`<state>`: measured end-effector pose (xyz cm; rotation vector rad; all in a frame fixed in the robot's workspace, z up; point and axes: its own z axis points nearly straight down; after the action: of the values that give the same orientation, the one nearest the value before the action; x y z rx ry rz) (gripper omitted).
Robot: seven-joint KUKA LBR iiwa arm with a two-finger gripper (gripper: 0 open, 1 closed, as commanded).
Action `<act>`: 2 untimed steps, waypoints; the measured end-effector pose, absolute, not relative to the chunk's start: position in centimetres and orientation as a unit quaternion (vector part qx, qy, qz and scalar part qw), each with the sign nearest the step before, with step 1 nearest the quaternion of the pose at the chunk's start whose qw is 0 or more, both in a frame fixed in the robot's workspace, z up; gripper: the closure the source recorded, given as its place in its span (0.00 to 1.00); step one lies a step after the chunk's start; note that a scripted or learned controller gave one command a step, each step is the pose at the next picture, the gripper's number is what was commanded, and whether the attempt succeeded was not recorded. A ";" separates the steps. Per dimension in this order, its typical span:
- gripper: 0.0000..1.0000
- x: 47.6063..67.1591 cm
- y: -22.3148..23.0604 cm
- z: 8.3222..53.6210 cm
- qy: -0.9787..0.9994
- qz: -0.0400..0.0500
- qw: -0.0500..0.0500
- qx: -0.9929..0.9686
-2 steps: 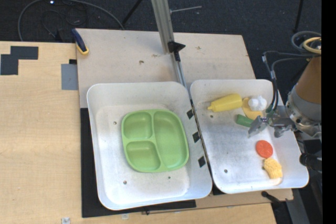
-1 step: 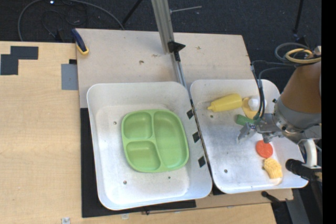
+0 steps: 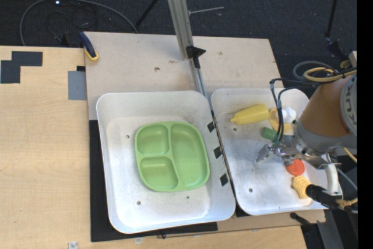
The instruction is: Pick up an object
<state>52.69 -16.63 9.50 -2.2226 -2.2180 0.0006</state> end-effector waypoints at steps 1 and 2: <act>1.00 52.7 -16.6 10.7 -0.706 0.000 0.002 -0.708; 1.00 52.9 -17.6 15.4 -0.705 0.000 -0.001 -0.709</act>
<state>52.94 -17.61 15.41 -2.2281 -2.2172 -0.0010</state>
